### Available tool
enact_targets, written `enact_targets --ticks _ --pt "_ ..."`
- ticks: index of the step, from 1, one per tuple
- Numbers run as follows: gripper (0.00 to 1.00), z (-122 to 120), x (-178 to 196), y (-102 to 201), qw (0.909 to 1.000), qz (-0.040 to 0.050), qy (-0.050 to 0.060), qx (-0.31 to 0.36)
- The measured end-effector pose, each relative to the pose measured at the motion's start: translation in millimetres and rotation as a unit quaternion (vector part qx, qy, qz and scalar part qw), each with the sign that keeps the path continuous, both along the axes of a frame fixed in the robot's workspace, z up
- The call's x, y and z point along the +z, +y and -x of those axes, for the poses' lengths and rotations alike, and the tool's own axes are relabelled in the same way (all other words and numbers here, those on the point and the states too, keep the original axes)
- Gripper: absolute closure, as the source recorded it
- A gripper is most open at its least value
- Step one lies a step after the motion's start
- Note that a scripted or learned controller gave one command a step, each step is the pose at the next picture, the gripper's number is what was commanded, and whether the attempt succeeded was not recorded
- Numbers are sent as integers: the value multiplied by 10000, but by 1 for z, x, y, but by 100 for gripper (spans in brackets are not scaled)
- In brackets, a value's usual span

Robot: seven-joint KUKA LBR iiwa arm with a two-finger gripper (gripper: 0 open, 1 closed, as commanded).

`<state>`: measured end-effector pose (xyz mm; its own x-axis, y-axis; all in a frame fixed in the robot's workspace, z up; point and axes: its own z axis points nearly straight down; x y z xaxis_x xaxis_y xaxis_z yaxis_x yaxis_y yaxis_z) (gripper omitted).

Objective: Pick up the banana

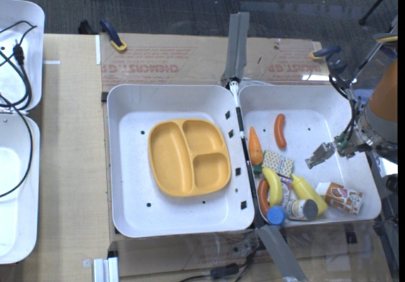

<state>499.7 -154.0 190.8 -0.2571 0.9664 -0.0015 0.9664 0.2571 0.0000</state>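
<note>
Banana (273,186), a toy: lies lengthwise at the right bin's (316,102) front left, wedged among a sausage, a cracker and a yellow bottle (306,193). Probably light, stiff and smooth; best pinched across its middle, where the curve is narrowest. Gripper (318,155) hangs over the bin, apart from it, finger state not discernible. Left bin (126,110) holds a yellow divided plate (189,156).

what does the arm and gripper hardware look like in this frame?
The arm comes in at the right edge: an orange band over grey casing, with black cables looping along it. The gripper is a small grey metal piece on a dark wrist fitting with some green and exposed wiring. Too small to read any markings.
</note>
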Motion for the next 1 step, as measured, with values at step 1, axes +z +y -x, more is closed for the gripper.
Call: enact_targets --ticks 1 --pt "0 20 -96 24 10000 0 -23 29"
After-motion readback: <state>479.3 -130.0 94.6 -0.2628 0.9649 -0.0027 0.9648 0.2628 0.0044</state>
